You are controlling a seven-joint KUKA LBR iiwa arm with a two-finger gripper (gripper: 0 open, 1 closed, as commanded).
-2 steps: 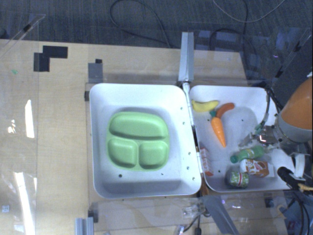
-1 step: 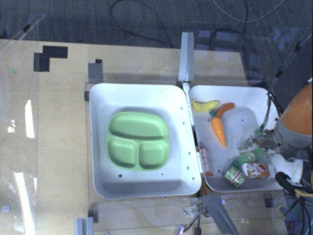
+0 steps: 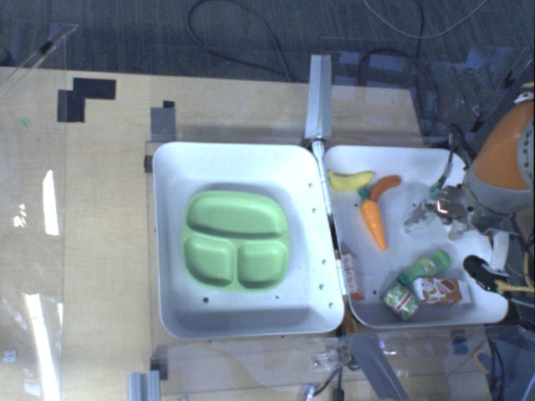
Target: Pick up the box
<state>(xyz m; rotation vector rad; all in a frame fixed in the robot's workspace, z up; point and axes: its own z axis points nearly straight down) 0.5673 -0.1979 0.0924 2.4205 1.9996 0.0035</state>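
The box (image 3: 441,291) is a small brown and white carton lying near the front edge of the right bin (image 3: 393,161). It touches a green can (image 3: 401,301) on its left, and a green bottle (image 3: 425,267) lies just behind it. My gripper (image 3: 436,222) hangs over the right side of that bin, behind the box and apart from it. Its fingers (image 3: 415,218) are spread open with nothing between them. The orange band of the arm (image 3: 506,153) is at the right edge.
A carrot (image 3: 374,224), a banana (image 3: 351,180) and an orange-red piece (image 3: 384,187) lie at the back left of the right bin. The left bin (image 3: 167,249) holds a green divided tray (image 3: 236,239). A small packet (image 3: 351,274) rests on the rim between the bins.
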